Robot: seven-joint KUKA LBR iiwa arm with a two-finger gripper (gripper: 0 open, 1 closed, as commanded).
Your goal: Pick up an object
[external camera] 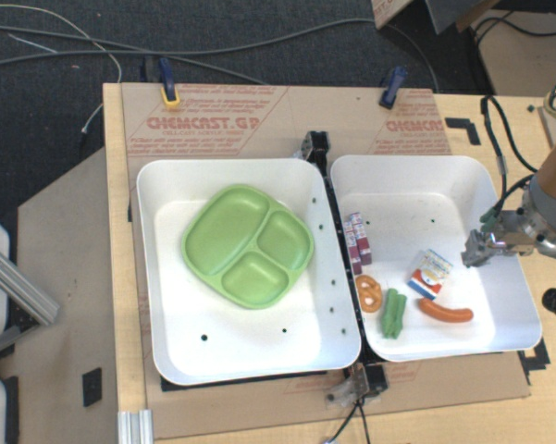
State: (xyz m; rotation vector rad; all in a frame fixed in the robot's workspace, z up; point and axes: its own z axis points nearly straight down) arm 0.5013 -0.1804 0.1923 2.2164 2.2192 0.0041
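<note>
In the right bin (402, 178) lie several small items: a purple-and-white packet (355, 240) against the left wall, a pretzel (369, 292), a green pickle-like piece (393, 313), a white, blue and red carton (430, 273) and an orange-red sausage (446, 314). My gripper (478, 248) hangs at the bin's right side, a short way right of the carton. Nothing shows between its fingers. The left bin (162, 192) holds a green divided plate (248, 245).
The bins sit on a cardboard sheet (203, 118) clamped at the back by a blue-and-yellow clamp (168, 83) and a blue clamp (392, 87). Black cables (496, 137) run along the right, near the arm. A black clip (315, 144) joins the bins at the back.
</note>
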